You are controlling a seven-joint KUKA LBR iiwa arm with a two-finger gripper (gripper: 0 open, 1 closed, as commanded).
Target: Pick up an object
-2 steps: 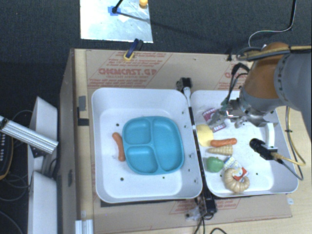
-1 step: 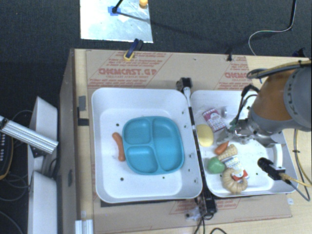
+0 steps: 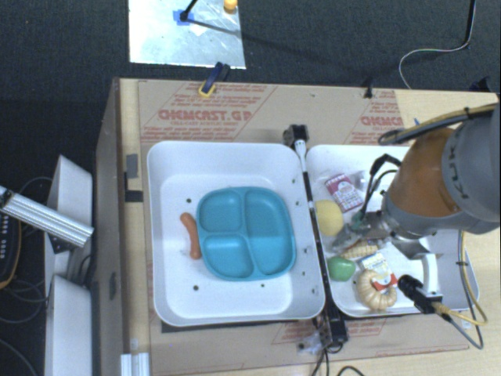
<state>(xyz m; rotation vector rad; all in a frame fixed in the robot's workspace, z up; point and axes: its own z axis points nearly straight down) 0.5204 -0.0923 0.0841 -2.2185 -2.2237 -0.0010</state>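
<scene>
Arm [image 3: 446, 182] reaching over right bin [image 3: 407, 308]; gripper [image 3: 362, 227] hovering among yellow lemon [image 3: 329, 216] and green item [image 3: 341, 269]. Finger state: cannot tell. Blue divided plate [image 3: 245, 233] and sausage [image 3: 190, 234] lying in left bin [image 3: 168, 210].

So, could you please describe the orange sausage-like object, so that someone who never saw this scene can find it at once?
Look at the left white bin, which holds a blue divided plate. The sausage lies on the bin floor just beside the plate's left edge, pointing up and down in the picture. It is the one small orange-brown, finger-shaped thing in that bin.
</scene>
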